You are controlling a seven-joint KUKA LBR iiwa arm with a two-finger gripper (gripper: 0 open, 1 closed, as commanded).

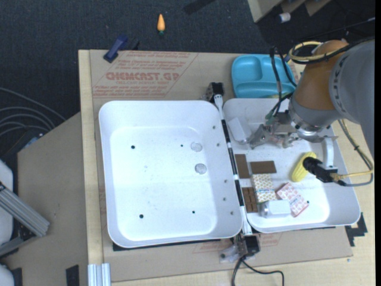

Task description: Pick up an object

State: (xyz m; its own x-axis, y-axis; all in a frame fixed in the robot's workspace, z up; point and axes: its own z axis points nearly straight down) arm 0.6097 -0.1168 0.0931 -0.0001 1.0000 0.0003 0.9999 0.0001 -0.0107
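Note:
My gripper (265, 134) hangs low over the back part of the right bin (342, 204), below the orange-banded wrist (315, 88). In front of it lie a brown flat card (264, 167), a yellow object (303, 167), a tan patterned packet (265, 187), a red-and-white checkered packet (292, 197) and a small white block (277, 208). A white piece (236, 127) lies just left of the gripper. The gripper sits apart from the items in front, and I see nothing held in it.
The left bin (113, 159) holds two small pale discs (197, 147) (200, 169). A blue tray (257, 76) stands behind the right bin. Brown strips (241, 165) run along the divider between the bins. Cables (280, 70) trail from the wrist.

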